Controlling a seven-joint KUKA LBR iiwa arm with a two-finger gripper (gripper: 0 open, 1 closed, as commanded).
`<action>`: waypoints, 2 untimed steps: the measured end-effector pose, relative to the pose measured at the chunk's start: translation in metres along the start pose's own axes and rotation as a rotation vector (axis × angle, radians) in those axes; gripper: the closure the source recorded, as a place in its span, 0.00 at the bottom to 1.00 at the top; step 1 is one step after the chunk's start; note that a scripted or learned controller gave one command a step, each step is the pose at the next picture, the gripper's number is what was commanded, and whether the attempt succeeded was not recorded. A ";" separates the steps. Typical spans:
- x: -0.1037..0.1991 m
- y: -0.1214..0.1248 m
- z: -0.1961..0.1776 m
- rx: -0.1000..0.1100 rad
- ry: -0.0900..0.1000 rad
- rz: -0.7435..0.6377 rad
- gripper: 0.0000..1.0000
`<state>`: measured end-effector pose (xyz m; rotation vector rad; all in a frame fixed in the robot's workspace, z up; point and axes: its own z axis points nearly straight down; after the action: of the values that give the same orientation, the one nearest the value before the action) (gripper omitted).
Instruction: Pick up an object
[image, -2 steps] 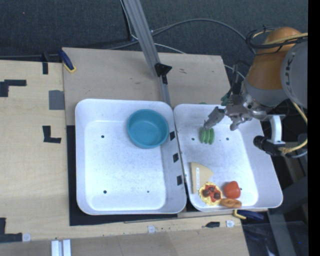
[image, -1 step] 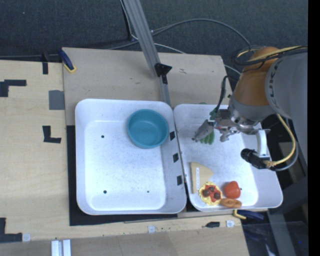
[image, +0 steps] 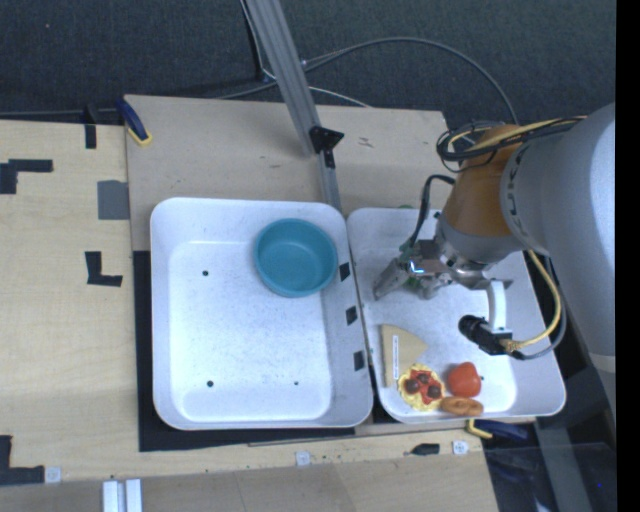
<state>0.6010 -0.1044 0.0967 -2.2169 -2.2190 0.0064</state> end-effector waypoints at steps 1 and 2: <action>0.000 0.000 0.007 -0.007 -0.001 0.000 0.00; 0.000 0.001 -0.004 -0.009 -0.002 0.000 1.00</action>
<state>0.6018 -0.1049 0.1004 -2.2228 -2.2241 -0.0011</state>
